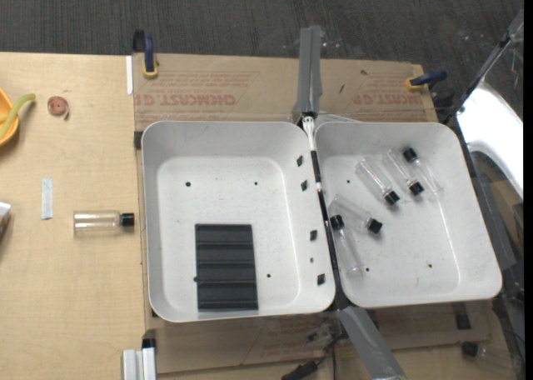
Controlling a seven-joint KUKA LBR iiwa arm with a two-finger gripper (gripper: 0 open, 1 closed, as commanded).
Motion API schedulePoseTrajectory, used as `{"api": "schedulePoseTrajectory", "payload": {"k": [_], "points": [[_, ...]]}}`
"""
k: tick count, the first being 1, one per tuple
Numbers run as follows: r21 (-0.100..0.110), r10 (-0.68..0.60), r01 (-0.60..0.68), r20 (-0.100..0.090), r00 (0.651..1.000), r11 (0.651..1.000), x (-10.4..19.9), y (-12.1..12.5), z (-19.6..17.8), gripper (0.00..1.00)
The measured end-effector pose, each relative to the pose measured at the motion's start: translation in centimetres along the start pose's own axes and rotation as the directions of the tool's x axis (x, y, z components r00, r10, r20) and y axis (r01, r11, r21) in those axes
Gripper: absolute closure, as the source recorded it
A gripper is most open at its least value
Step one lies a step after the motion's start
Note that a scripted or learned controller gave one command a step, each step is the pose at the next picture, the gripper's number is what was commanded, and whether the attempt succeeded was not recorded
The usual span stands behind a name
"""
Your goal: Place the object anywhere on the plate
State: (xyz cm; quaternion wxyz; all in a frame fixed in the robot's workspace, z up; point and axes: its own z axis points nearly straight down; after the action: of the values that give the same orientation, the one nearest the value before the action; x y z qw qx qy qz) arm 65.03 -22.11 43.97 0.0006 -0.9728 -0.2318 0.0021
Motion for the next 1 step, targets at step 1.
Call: {"api": "schedulePoseTrajectory", "payload": {"k": [1], "points": [[0.001, 0.119, -0.119, 0.001, 0.993, 0.993, 0.08, -0.07, 0.06, 0.0]]}}
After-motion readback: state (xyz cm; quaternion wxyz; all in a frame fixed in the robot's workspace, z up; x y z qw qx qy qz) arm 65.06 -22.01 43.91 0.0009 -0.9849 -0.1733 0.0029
